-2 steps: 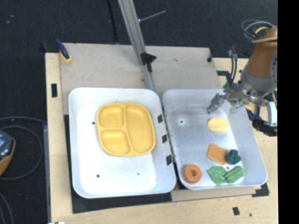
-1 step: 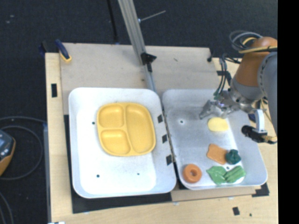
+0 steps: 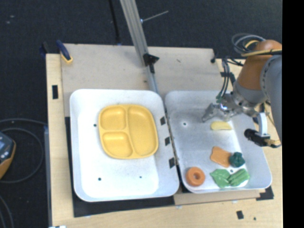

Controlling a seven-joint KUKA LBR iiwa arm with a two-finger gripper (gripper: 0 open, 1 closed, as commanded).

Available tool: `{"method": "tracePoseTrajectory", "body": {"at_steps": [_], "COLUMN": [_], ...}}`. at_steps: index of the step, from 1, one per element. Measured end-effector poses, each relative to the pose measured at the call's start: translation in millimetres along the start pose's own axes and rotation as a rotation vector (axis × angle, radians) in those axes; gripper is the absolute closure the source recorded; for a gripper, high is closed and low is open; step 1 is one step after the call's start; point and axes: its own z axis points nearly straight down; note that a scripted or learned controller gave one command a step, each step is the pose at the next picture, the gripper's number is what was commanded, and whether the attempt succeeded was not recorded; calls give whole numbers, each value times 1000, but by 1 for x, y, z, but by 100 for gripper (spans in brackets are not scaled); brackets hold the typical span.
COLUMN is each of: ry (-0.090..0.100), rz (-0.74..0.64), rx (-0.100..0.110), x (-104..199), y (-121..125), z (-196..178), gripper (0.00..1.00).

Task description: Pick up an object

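At centre right, the pincer [image 3: 216, 112] hangs spread, pinching nothing, just above the pale yellow piece [image 3: 221, 125]; it looks light, flat, best gripped across its narrow width.

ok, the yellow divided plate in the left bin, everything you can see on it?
The yellow plate looks like moulded plastic, a rounded square with three compartments: two side by side at the top, one at lower left, the right one running longer. It lies flat and face up on the floor of the left bin, slightly rotated, toward the upper middle. The compartments hold nothing visible. The gripper is over in the right bin, well apart.
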Motion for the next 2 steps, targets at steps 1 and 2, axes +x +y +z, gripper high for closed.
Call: {"method": "tracePoseTrajectory", "body": {"at_steps": [1, 2], "ry": [-3, 0], "rz": [-3, 3], "rx": [-3, -6], "x": [-1, -5], "y": [1, -7], "z": [-12, -67], "gripper": [100, 100]}}
